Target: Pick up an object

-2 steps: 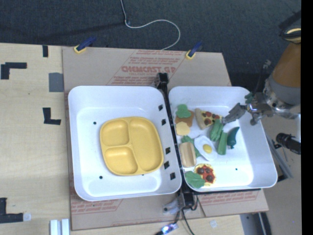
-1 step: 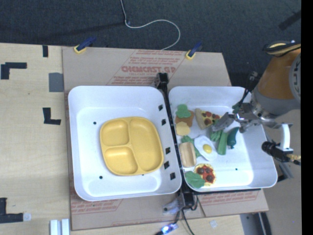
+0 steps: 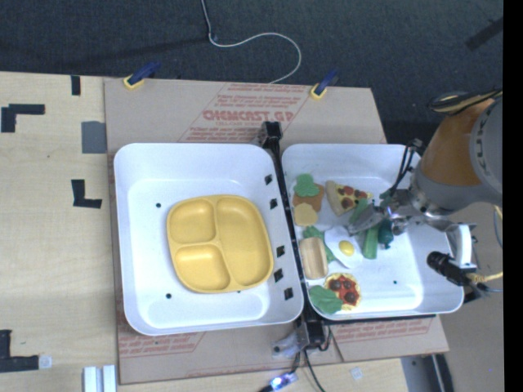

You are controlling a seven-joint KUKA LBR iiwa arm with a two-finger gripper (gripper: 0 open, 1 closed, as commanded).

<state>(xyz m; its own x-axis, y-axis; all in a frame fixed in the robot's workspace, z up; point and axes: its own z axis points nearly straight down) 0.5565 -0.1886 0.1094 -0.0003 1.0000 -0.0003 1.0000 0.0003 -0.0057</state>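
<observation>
The right bin [image 3: 409,296] holds several toy foods. Among them are a pizza slice [image 3: 343,194], a green-topped piece [image 3: 306,187], a tan biscuit [image 3: 306,214], a fried egg [image 3: 344,247], a bread roll [image 3: 314,256] and a small round pizza on a green leaf [image 3: 337,291]. My gripper [image 3: 372,221] is low in this bin, just right of the pizza slice and above the egg. A dark green piece [image 3: 371,242] lies right under it, touching or nearly so. I see nothing clearly held.
A yellow divided plate [image 3: 219,242] lies in the left bin [image 3: 139,186]. The divider between the bins [image 3: 282,219] runs just left of the toy foods. The arm's wrist [image 3: 453,170] hangs over the right bin's right edge.
</observation>
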